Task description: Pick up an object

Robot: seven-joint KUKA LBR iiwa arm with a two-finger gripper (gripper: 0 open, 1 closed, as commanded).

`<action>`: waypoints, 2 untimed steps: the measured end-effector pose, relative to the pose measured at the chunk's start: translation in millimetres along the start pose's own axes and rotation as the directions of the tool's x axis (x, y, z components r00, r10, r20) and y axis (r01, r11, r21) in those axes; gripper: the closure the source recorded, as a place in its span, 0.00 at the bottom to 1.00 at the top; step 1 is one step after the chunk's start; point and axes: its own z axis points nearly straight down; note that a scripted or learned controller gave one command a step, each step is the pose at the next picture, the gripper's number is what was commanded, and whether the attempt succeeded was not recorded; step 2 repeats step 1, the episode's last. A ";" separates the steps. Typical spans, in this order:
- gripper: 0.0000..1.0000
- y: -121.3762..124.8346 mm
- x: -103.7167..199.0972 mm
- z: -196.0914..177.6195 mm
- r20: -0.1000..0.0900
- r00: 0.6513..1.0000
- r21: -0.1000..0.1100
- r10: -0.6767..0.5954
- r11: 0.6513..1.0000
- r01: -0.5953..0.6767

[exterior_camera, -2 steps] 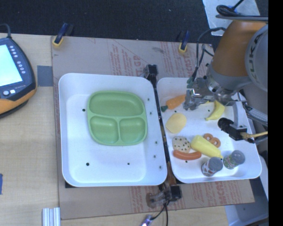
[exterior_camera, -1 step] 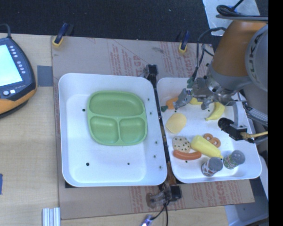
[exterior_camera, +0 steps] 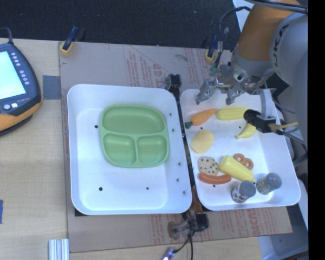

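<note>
Hovering over the right bin [exterior_camera: 271, 169] — fingers spread, pinching nothing — the gripper [exterior_camera: 219, 95] hangs just above the corn cob [exterior_camera: 231, 113] (carrot [exterior_camera: 201, 117] beside it).

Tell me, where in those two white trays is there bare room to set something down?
The left bin has bare floor around the green divided plate, widest along its near edge. In the right bin, a small bare patch lies between the potato slice and the banana. Its near corner is crowded: cheese wedge, sausage, two cans.

Arm [exterior_camera: 271, 31] (grey, orange-banded) cut off at the top edge.
</note>
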 end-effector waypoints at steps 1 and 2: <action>0.00 -0.6 -31.5 101.0 0.001 1.000 0.004 0.001 1.000 -0.001; 0.00 -0.6 -31.5 101.0 0.001 1.000 0.004 0.001 1.000 -0.001</action>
